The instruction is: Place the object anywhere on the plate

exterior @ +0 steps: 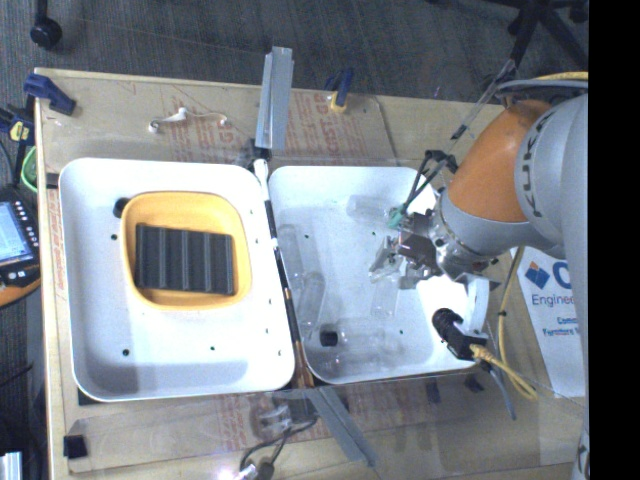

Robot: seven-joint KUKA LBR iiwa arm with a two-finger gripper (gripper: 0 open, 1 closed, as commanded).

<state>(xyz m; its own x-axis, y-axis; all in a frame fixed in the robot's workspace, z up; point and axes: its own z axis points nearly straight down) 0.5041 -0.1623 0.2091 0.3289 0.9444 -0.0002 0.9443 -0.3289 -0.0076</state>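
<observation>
A yellow square plate (pixel 185 211) lies in the left bin (pixel 90 268). A dark ribbed rectangular block (pixel 187 258) rests on the plate's middle. My gripper (pixel 394 263) hangs low over the right bin (pixel 330 193), towards its right side, far from the plate. Faint clear plastic items (pixel 312 293) lie on that bin's floor around and below the gripper; their outlines are hard to make out. A small black piece (pixel 327 337) sits near the bin's front edge. I cannot see anything between the gripper's tips.
The divider between the two bins (pixel 280 268) runs between gripper and plate. A metal bar (pixel 273 93) stands on the bench behind the bins. Cables (pixel 495 363) trail at the right of the arm, and a handheld screen (pixel 12 238) sits at the far left.
</observation>
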